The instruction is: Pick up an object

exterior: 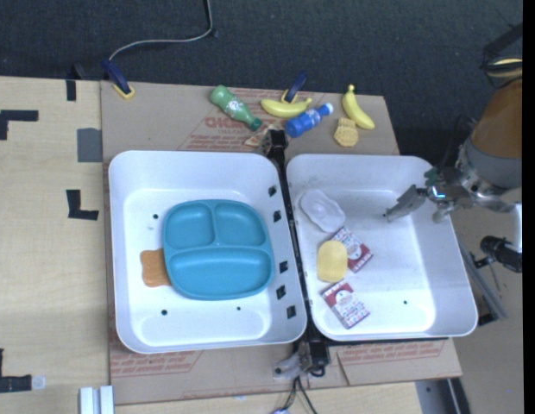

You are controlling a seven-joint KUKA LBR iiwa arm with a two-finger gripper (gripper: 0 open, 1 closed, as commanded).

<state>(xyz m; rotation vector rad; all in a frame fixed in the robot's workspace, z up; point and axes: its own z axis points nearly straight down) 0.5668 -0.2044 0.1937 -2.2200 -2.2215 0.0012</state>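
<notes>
- Camera view, nearest first: the two-finger tool (pixel 404 205) hangs over the right part of the shallow white right-hand bin (pixel 440 257), its dark fingers spread a little, with nothing between them.
- Just left of the tool lies a clear crumpled plastic piece (pixel 321 208) on the bin floor.
- Lower left of the tool, a yellow rounded block (pixel 331 260) rests partly on a small red-and-white packet (pixel 358 254); a second red-and-white packet (pixel 346 304) lies below them.
- Farther left, the shallow white left-hand bin (pixel 129 231) holds a blue divided plastic tray (pixel 218 248) with a flat orange piece (pixel 153 268) touching its left edge.
- Beyond the bins, on the brown cardboard surface (pixel 164 119), lie a green bottle (pixel 234 107), two yellow toy bananas (pixel 286 107) (pixel 357 109), a blue bottle (pixel 307 120) and a yellow waffle-like piece (pixel 345 133).
</notes>
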